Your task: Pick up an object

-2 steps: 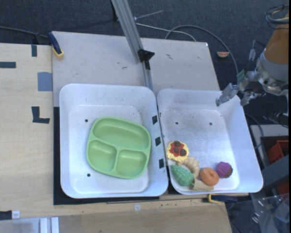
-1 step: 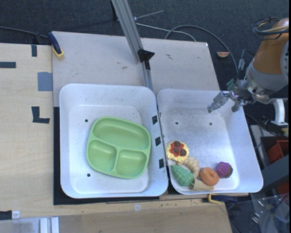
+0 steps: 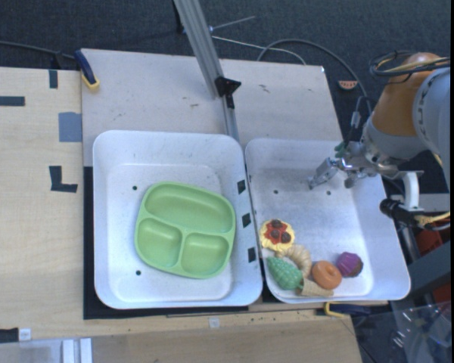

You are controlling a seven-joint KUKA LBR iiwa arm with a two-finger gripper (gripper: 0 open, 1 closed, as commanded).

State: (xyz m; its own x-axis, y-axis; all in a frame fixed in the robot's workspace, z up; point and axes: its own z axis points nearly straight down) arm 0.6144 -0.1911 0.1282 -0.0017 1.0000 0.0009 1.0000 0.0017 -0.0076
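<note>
A cluster of small plastic toy foods lies in the near part of the right white bin (image 3: 378, 233). Farthest left of them is a round yellow-and-red toy pizza-like disc (image 3: 277, 234), lying flat. Just nearer than it are a tan ring-shaped toy pastry (image 3: 298, 256) and a green knobbly toy vegetable (image 3: 285, 274), which touch each other. To their right sits an orange round toy fruit (image 3: 327, 274), with a pale cone-like piece (image 3: 312, 287) at its near edge, and just right of that a small purple round toy fruit (image 3: 349, 264). All of them rest on the bin floor.

The pincer (image 3: 323, 174) hangs over the far part of the same bin, well apart from the toys, its slender metal fingers pointing left and toward the bin floor. Nothing lies between them; whether they are spread or pressed together cannot be told at this size. Behind it, the grey arm with its orange band (image 3: 401, 104) enters from the right.

The left white bin (image 3: 113, 203) holds a light green plastic divided plate (image 3: 185, 229) with three compartments, lying flat near the middle. Both bins sit side by side on the pale counter (image 3: 151, 89). A slanted grey metal pole (image 3: 200, 32) crosses the far side of the counter.
</note>
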